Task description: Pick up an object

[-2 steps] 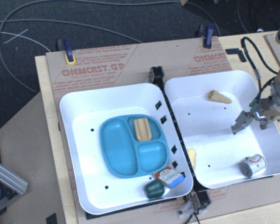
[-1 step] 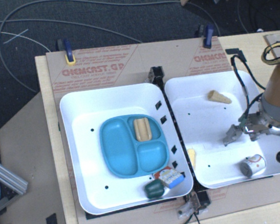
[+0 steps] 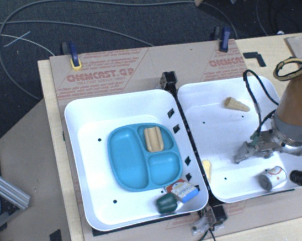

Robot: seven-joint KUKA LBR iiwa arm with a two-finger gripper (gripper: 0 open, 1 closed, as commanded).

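My gripper (image 3: 246,152) hangs low over the right bin (image 3: 219,130), near its middle right, on the arm (image 3: 300,110) that reaches in from the right. A tan wedge (image 3: 236,104) lies in the bin's far part, well apart from the gripper. Close below and to the right of the gripper, a small white and grey cylinder (image 3: 273,178) rests by the near wall. A yellow piece (image 3: 206,169) leans at the bin's left wall. I see nothing held in the gripper.
The left bin (image 3: 89,153) bears a blue divided plate (image 3: 131,159) with a tan block (image 3: 153,139) in one compartment. A dark green object (image 3: 166,203) and a red, white and blue object (image 3: 183,190) lie at its near edge. A black cable (image 3: 254,94) loops over the right bin.
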